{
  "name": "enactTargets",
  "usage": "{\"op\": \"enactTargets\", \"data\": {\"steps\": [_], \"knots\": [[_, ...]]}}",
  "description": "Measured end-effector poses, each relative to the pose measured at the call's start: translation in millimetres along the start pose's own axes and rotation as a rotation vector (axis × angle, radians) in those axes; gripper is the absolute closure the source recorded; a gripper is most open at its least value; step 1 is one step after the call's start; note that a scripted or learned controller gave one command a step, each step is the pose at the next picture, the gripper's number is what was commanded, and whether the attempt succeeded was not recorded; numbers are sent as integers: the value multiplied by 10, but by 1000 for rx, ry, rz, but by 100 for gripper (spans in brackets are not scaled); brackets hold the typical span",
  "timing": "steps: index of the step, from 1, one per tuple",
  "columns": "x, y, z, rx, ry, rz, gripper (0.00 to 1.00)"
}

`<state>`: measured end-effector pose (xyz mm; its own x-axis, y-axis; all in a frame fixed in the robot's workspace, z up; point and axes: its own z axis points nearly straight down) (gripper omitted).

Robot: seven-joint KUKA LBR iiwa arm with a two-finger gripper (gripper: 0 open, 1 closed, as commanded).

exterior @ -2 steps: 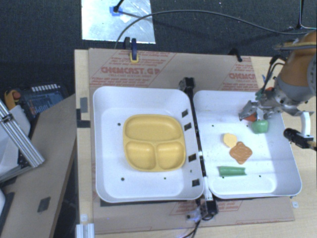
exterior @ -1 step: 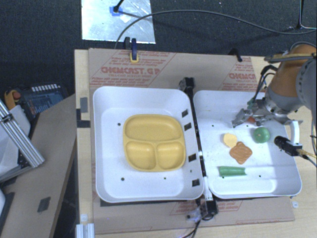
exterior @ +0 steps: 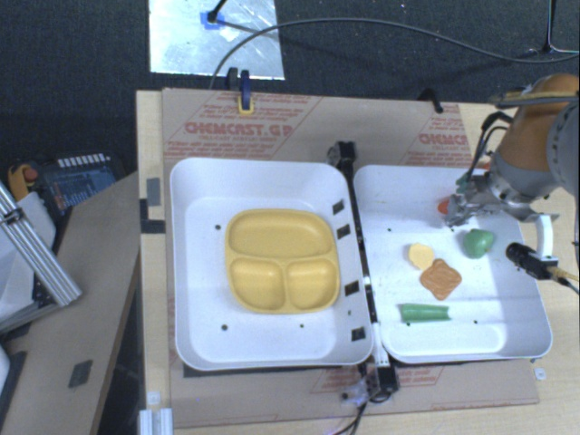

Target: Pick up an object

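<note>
The tool [exterior: 459, 208] sits low over the far right part of the right bin [exterior: 521, 338], hanging from the grey arm [exterior: 544, 143] with its orange band, which comes in from the right. Whether the tool is clenched or released, I cannot tell; it is too small and cluttered at that spot. Just to its left, touching or nearly so, a small red-orange object [exterior: 443, 207] peeks out at the tool's tip. Just below and to the right lies a rounded green piece [exterior: 478, 241], close to the tool but apart from it. Moving further out, a pale yellow piece [exterior: 420, 256] rests toward the middle of the bin, and just beside it a brown waffle-like piece [exterior: 440, 279], the two close together, possibly touching. Nearer the front edge a long green piece [exterior: 424, 313] lies flat across the bin floor. Across the divider, the left bin [exterior: 195, 333] holds a yellow three-compartment tray [exterior: 281, 259], sitting flat in its middle. Both bins rest on a brown board on the surface [exterior: 149, 125].
</note>
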<state>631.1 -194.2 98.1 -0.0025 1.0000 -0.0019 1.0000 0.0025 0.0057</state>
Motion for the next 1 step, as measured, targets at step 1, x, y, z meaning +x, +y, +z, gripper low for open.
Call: {"op": "enactTargets", "data": {"steps": [1], "knots": [[59, -27, -616, -2, 0, -2, 100]]}}
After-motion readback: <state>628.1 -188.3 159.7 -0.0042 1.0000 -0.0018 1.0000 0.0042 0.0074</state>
